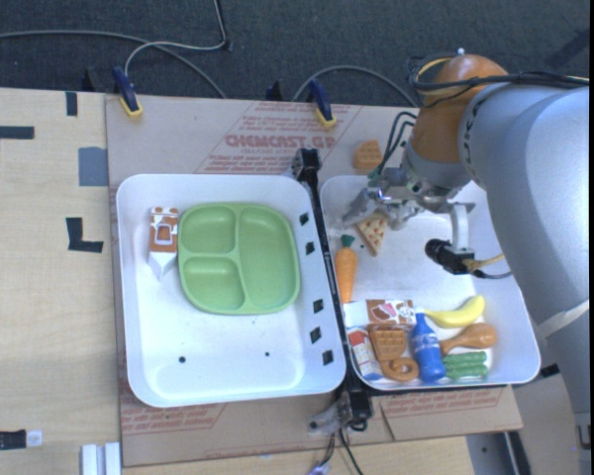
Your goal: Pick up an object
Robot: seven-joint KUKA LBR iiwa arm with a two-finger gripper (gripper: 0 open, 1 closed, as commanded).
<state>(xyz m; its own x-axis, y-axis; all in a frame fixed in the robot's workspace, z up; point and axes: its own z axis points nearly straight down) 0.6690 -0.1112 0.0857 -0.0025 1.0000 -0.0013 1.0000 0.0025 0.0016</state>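
Waffle-patterned toy slice (pixel 372 233), tan, in right bin (pixel 495 295) near its upper left corner, directly under gripper (pixel 368 209); grip state impossible to tell. Orange carrot (pixel 346 273) just below. Banana (pixel 455 314), blue bottle (pixel 426 349), pretzel (pixel 390 349) clustered along front wall. Green divided plate (pixel 240 258) in left bin (pixel 139 295).

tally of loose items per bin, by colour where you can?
Left bin:
green divided plate: 1
small carton: 1
Right bin:
orange carrot: 1
yellow banana: 1
blue bottle: 1
waffle piece: 1
Front-corner pile: several more, overlapping, not separable.
Total distinct: 6
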